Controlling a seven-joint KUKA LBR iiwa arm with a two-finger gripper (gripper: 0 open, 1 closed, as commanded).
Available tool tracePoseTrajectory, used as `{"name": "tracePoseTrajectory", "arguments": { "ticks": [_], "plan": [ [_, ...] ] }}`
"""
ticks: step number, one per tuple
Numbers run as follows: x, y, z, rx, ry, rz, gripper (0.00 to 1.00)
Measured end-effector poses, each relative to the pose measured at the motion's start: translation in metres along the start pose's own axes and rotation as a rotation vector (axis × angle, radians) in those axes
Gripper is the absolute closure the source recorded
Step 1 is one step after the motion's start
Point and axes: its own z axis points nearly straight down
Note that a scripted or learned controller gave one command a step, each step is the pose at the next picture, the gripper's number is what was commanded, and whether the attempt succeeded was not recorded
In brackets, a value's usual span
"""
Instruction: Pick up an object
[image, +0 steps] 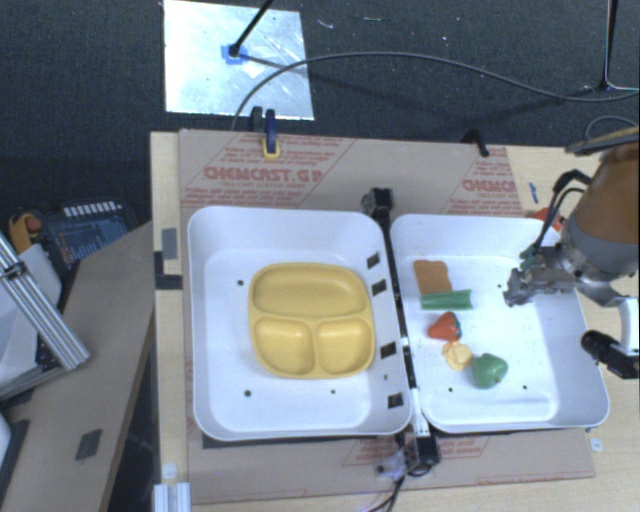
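The right bin (570, 400) holds a brown slab (431, 274), a green stick (445, 298), a red piece (444, 326), a small yellow piece (457, 354) and a green rounded piece (488, 370). My gripper (519, 289) hangs over the right part of this bin, to the right of the green stick and apart from every item. Nothing shows between its fingers. The arm's orange band (612, 200) sits above it at the right edge.
The left bin (215, 300) holds a yellow divided tray (310, 318). A black clamp bar (393, 300) runs between the bins. Cables and a foil sheet (237, 58) lie behind the bench. An aluminium bar (35, 310) juts in at left.
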Motion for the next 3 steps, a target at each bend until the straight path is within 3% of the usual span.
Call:
{"name": "tracePoseTrajectory", "arguments": {
  "ticks": [1,2,3],
  "plan": [
    [-0.001,0.005,-0.065,-0.003,0.0,-0.005,1.0],
    [-0.002,0.006,-0.093,0.001,0.001,-0.006,1.0],
    [0.045,0.005,-0.077,0.005,0.004,-0.01,1.0]
  ]
}}
